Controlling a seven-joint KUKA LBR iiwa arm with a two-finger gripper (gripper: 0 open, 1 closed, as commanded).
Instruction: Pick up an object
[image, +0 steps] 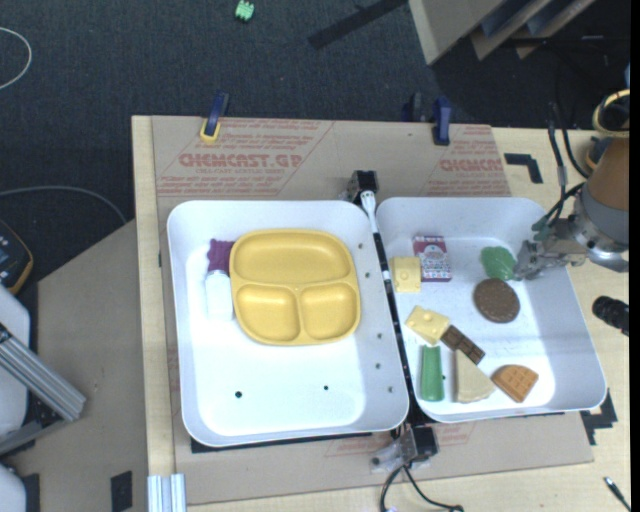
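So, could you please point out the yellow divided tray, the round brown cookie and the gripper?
yellow divided tray (295, 284): camera view, on its central ridge.
round brown cookie (496, 300): camera view, on its top face.
gripper (530, 258): camera view, at its fingertips.

Robotics lab by the look of it. Grey KUKA arm (610, 190) w/ orange band reaches over a plywood bench (300, 150) w/ blue clamps (440, 118) at the back edge, two white bins (290, 415), loose cables (60, 195) on dark carpet, aluminium framing (35, 375) at left.

Slanted overhead view of both bins (190, 300)
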